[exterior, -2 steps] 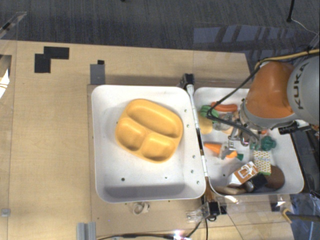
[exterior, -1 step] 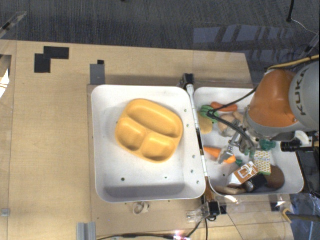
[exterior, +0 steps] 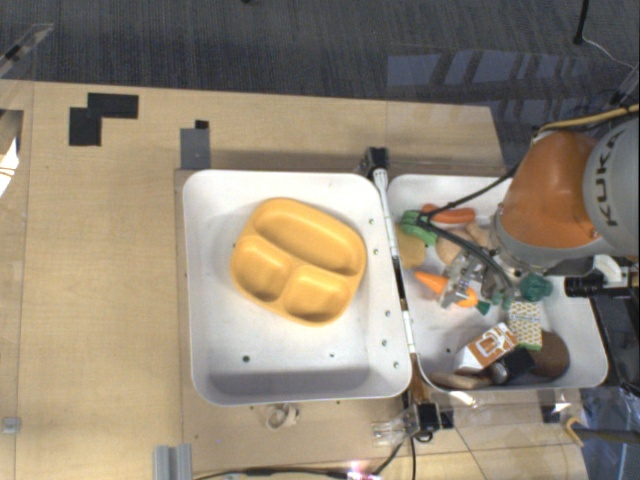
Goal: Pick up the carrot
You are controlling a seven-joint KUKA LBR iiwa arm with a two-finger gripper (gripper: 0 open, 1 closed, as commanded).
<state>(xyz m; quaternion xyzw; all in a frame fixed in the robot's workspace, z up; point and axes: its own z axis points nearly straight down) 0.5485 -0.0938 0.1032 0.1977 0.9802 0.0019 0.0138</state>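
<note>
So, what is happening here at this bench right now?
A grey robot arm with an orange band reaches into the right bin, which holds a heap of small things. Its gripper is low over an orange carrot near the bin's left side. I cannot tell if it has the carrot. The left bin holds a yellow divided tray.

The arm [exterior: 560,203] reaches in from the right, wrist angled downward
</note>
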